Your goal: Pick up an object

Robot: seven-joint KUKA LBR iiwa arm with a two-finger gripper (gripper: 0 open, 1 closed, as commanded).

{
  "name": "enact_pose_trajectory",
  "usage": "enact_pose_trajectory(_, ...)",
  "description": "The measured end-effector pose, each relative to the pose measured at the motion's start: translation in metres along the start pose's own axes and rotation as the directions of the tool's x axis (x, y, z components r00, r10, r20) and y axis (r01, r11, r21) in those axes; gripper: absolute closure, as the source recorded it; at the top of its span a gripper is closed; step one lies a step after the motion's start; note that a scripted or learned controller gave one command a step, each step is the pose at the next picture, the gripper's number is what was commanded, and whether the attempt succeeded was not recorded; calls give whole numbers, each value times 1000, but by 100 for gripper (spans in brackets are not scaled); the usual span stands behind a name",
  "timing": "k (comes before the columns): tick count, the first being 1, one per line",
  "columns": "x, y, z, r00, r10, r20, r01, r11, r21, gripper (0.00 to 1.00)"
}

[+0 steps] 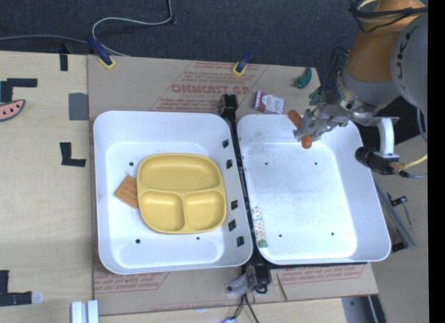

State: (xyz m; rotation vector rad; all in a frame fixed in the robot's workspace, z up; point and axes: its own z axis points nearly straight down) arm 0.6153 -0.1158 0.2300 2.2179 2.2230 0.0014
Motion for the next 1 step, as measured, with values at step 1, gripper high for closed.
enact_pose_trajectory(1,58,-16,22,1000,0,-1,0,1000,4,100)
